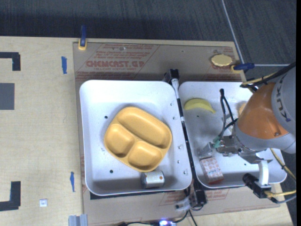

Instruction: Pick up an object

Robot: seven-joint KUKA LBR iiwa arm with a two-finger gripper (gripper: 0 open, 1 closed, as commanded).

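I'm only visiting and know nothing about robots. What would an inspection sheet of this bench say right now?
Surface: wooden bench with a cardboard sheet under two white bins, left bin and right bin.
Job's things: yellow divided tray and a small silver can in the left bin; a banana and a small printed packet in the right bin.
Clutter: a tan disc on the cardboard.
Grippers: gripper low in the right bin, above the packet; fingers not clear enough to judge.
Cables: black cables along the arm; wires at the bench's front edge.
Surroundings: dark carpet; blue clamps on the cardboard.
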